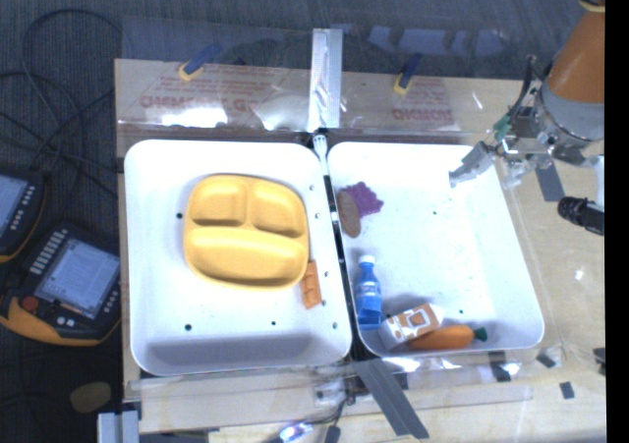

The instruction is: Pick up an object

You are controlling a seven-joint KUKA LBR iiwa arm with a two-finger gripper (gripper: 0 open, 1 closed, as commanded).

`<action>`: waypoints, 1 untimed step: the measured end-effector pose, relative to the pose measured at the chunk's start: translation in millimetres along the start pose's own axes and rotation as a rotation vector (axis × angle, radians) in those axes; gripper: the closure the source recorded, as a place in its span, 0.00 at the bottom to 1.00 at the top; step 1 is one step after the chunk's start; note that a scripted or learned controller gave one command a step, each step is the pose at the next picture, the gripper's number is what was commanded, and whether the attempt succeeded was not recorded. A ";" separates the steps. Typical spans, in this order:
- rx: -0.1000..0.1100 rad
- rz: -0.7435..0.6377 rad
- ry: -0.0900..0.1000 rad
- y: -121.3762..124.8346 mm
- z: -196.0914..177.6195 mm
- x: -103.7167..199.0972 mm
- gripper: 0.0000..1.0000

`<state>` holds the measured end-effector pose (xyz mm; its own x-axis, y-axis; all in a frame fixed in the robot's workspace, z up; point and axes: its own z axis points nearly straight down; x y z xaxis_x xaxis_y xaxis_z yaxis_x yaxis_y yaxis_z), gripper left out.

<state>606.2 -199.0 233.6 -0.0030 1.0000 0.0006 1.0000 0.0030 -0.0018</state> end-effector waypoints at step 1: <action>-0.003 0.098 -0.001 -22.5 140.6 69.3 0.00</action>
<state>583.3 -129.7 93.1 0.0953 0.9954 -0.0003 0.9954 -0.0953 0.0008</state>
